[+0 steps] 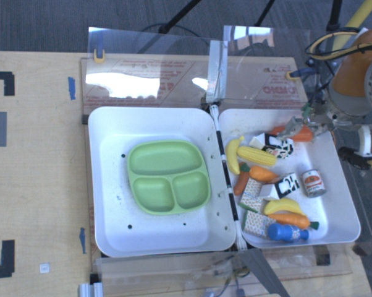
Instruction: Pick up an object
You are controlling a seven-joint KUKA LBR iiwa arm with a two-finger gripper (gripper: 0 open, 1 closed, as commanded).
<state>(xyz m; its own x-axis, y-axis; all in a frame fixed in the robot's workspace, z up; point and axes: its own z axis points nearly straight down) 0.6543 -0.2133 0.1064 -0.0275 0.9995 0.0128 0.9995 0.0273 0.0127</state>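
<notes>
The right bin (342, 193) holds a heap of toy food. A yellow banana (233, 155) and a corn cob (255, 156) lie at its left, with an orange carrot (262, 173) below them. A small red and white can (312, 182) rests to the right. Near the front lie a second banana (282, 205), another carrot (291, 219) and a blue bottle (283, 232). My gripper (295, 127) hangs low over the bin's far right corner, right at an orange piece (303, 135) and beside a black and white item (279, 146). Nothing visibly lifted.
A green three-part plate (167, 177) lies in the left bin (105, 166). Clear plastic walls (217, 73) rise behind both bins. The arm's orange band (353, 73) and cables crowd the far right corner. Checked cloth pieces (253, 193) lie among the toys.
</notes>
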